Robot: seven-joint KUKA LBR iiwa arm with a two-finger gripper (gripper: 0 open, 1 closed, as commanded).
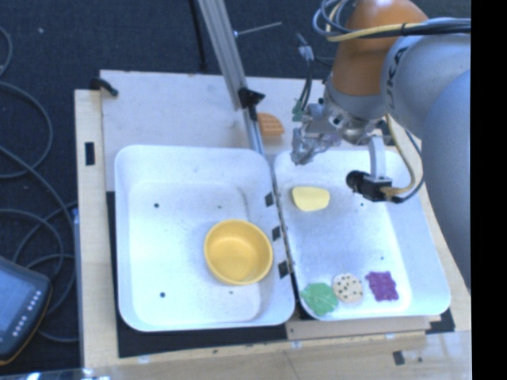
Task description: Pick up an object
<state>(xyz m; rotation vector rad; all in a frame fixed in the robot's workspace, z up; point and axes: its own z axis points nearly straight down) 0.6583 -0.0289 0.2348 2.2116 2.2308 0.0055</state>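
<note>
We see tool (304, 153) above right bin's (412, 287) far-left corner; cannot tell its state. Yellow lemon-shaped piece (310, 199) lies just below: we judge it light, smooth, slippery; grip across narrow width.

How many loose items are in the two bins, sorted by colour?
Yellow: 2, the bowl in the left bin and the yellow piece in the right bin
Green: 1, the green piece
Cream with dark spots: 1, the cookie
Purple: 1, the purple piece
Total: 5
</note>
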